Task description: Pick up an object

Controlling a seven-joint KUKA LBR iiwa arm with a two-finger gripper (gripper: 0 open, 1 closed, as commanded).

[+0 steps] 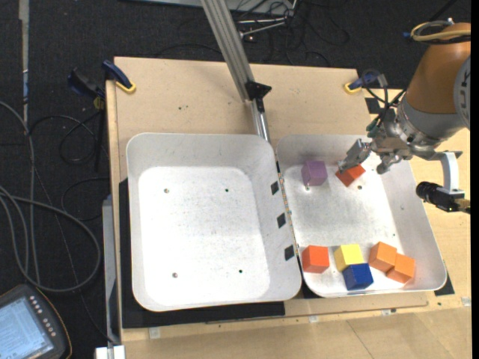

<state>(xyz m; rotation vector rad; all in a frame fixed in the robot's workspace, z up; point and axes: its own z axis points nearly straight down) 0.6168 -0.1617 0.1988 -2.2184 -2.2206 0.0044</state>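
The claw (358,160) hangs over the upper part of the right bin (426,230), fingers closed on a red-orange block (349,174), which sits tilted between the fingertips, apparently raised off the bin floor. Just left of the claw, a purple cube (314,173) rests on the bin floor. Well below the claw, along the near edge of the bin, lie an orange cube (316,258), a yellow cube (348,256), a blue cube (358,276), and two touching orange blocks (392,262). Far left of the claw lies the left bin (142,200).
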